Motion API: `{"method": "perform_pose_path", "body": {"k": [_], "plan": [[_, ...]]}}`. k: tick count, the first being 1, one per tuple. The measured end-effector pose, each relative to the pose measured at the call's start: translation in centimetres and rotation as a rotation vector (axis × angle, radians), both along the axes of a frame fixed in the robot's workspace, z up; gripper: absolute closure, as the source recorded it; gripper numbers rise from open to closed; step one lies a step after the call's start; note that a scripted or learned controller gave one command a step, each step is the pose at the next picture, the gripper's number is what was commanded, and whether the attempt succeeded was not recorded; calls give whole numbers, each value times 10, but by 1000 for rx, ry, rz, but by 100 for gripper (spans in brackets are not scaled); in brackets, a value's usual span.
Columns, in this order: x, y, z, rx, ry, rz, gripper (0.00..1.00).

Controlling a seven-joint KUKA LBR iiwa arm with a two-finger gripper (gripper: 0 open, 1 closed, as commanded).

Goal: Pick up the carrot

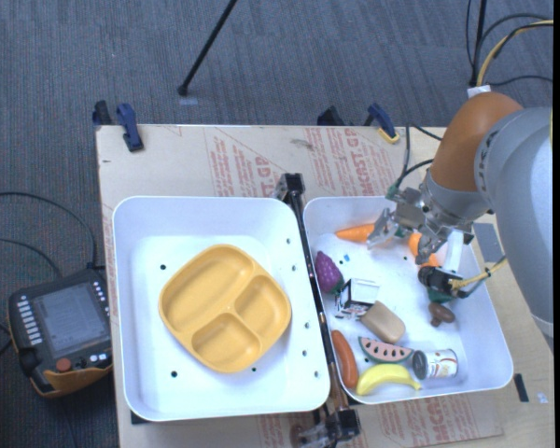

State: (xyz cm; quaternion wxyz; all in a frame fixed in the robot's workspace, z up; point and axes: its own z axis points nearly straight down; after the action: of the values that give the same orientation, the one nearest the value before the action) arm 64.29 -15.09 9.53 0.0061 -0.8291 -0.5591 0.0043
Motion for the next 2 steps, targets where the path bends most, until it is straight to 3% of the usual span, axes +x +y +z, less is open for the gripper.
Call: {"method": "perform_pose_path", "body": {"k": [1, 2], "plan": [[0, 0, 10, 2, 4, 1, 100], [0, 0, 9, 2, 5, 2, 0]]}}
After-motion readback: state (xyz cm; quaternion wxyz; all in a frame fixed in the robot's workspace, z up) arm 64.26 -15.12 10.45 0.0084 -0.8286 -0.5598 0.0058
